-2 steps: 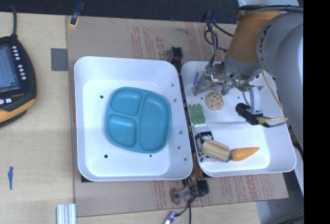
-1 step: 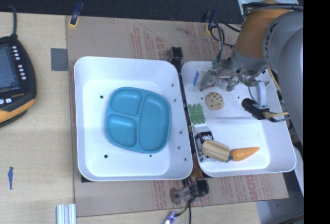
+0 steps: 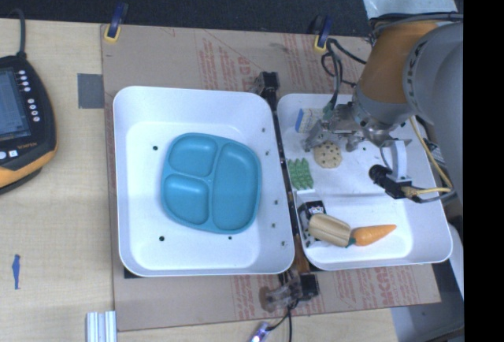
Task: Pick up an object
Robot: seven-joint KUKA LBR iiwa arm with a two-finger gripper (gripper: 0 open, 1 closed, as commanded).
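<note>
The left bin [image 3: 134,116] holds a blue divided plate [image 3: 211,183], while the right bin [image 3: 425,242] holds a tan cookie [image 3: 327,155] under the gripper [image 3: 335,135], whose finger state I cannot tell, plus a green piece [image 3: 300,172], bread roll [image 3: 329,229] and carrot [image 3: 373,234] near the front edge.

We note smooth, glossy white plastic bins [image 3: 126,175]. The blue divided plate [image 3: 211,183] looks matt plastic. Beneath, brown cardboard [image 3: 197,57], dull.
</note>
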